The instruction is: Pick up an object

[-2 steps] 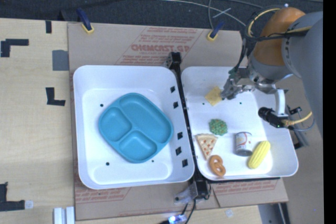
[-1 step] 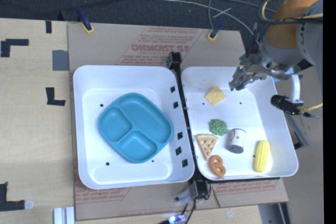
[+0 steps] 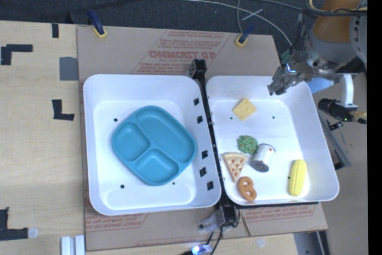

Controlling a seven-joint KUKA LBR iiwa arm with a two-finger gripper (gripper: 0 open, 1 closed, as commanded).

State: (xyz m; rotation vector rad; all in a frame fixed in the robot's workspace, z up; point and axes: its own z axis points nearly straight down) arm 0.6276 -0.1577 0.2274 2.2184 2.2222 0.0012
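Gripper: two-finger gripper (image 3: 278, 88) at the end of the grey arm with the orange band (image 3: 345, 0), poised over the far right corner of the right white bin (image 3: 316, 122); whether it is open or closed cannot be made out, and nothing shows in its hold.
Nearest candidate: flat yellow cheese-like square (image 3: 244, 109), just ahead of and below the tool, toward the bin's middle, lying alone.
Farther candidates: green bumpy broccoli-like piece (image 3: 247, 144), silver-and-white can on its side (image 3: 262, 157), triangular pizza-slice toy (image 3: 234, 164), brown pretzel toy (image 3: 247, 188), yellow corn cob toy (image 3: 297, 177), all well beyond the tool at the near end of the bin.
Crowding: broccoli, can and pizza slice touch or nearly touch; the corn lies apart.
Handling, judged: probably light, stiff plastic toys. Cheese square sits low, so it is hard to get under; pinch across opposite edges. Corn looks the easiest, taken across its middle. Can may roll.
Other bin: blue three-compartment plastic tray (image 3: 154, 144), far across from the tool.
Hard to read: fingertips small and dark against the bin wall; the arm is cut off at the right edge.
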